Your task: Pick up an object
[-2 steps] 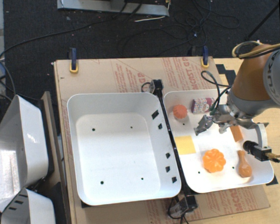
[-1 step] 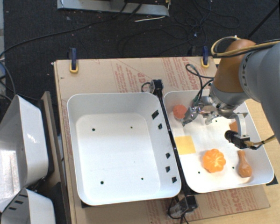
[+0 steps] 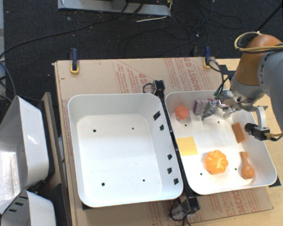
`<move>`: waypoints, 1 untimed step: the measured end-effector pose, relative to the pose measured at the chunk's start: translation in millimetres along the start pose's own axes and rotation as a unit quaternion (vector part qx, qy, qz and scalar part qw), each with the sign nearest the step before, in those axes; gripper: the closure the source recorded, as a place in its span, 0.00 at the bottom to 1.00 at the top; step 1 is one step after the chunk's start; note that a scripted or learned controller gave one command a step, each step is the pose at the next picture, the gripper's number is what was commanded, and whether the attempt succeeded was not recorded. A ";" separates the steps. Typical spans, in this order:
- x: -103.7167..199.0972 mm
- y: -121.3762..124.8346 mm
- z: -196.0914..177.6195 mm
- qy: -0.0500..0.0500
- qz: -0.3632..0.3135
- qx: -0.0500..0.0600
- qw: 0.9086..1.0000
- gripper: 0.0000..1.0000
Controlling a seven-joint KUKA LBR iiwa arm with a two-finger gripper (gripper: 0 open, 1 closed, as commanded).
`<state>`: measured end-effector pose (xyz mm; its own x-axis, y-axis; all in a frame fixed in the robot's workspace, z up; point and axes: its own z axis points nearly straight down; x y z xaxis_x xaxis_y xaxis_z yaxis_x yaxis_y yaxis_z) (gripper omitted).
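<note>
1. A small red ball is seen right of the frame's centre, lying in the upper left of the right bin.
2. A purple packet is found just right of the ball.
3. A flat yellow square is laid below the ball.
4. An orange pumpkin is set at lower right.
5. A brown block is placed further right, tilted.
6. An orange gourd is laid below the block.

Overhead view of the tabletop with two white bins. The right bin contains an orange pumpkin, yellow square, reddish ball, brown block and tan bottle-shaped piece. The gripper sits beside a purple object.
</note>
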<state>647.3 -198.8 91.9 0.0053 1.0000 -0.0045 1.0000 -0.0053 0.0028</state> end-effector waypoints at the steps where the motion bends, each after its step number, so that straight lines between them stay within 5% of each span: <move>1: 70.4 -6.8 -134.9 0.002 -0.007 -0.007 1.000 0.00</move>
<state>640.5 -127.8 226.5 -0.0091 1.0000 -0.0007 0.9998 0.0091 0.0160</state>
